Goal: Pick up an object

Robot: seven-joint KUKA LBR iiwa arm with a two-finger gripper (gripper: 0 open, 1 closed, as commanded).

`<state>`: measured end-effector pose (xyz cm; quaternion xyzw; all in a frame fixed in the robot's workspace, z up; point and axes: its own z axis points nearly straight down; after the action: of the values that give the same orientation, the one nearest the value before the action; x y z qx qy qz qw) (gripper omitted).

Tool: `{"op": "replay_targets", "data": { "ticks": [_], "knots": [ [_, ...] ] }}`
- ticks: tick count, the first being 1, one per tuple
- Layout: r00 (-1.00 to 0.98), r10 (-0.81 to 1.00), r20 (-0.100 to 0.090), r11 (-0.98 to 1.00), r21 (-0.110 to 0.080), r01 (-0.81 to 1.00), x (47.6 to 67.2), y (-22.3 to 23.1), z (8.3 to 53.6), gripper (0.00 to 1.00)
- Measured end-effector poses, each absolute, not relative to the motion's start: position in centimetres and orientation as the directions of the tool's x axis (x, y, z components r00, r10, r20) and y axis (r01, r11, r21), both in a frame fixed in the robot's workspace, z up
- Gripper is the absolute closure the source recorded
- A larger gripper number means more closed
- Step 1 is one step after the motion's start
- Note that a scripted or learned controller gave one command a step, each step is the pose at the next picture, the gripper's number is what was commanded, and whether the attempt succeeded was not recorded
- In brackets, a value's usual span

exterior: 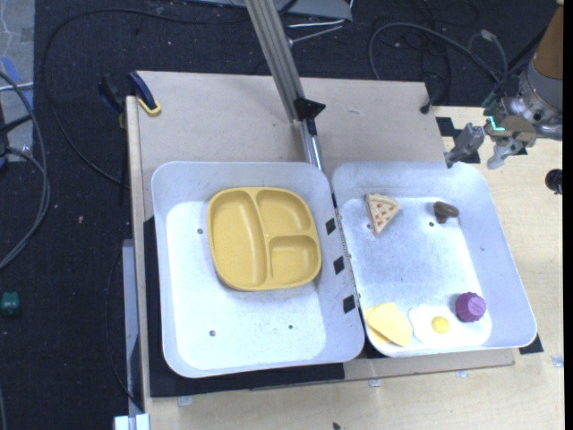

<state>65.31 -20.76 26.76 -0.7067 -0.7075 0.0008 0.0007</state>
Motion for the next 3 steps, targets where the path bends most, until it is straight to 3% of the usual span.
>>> {"op": "replay_targets", "data": {
  "ticks": [1, 3],
  "knots": [
    [-0.002, 1.0, -0.001, 0.002, 0.001, 1.0, 65.4, -20.8, 26.9, 0.0],
    [0.0, 1.0, 0.0, 0.0, -0.003, 1.0, 65.0, -20.9, 16.3, 0.0]
  ]
}}
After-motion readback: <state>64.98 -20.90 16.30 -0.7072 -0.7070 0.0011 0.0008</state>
